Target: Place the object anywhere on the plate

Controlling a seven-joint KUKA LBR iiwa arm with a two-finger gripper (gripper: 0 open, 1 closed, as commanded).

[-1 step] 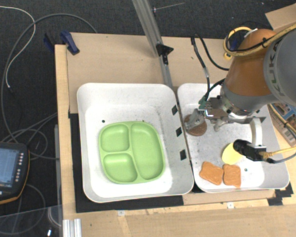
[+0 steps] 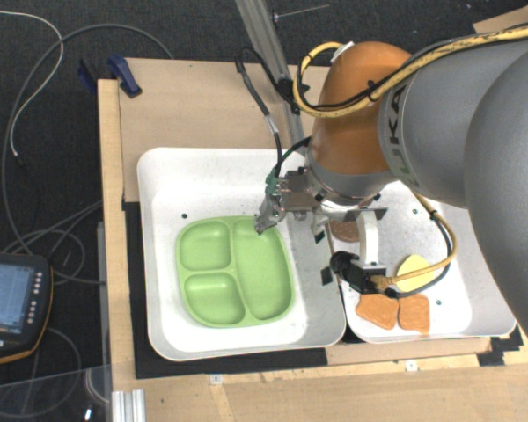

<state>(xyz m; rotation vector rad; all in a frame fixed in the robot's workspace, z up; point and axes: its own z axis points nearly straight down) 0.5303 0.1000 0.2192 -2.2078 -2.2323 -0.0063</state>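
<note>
Two shallow white bins sit side by side on a wooden bench [image 2: 185,112] over dark carpet. Inside the left bin [image 2: 158,192] lies a green divided plate [image 2: 236,271]. Just above the plate's upper right corner hangs the gripper [image 2: 268,218]; whether its jaws are parted or closed cannot be told. Well right of the plate, in the right bin [image 2: 458,319], lie two orange pieces [image 2: 394,312], a yellow piece [image 2: 414,269] and a brown round piece [image 2: 343,231].

Green plate [image 2: 236,272] — white bins [image 2: 158,236]
</note>
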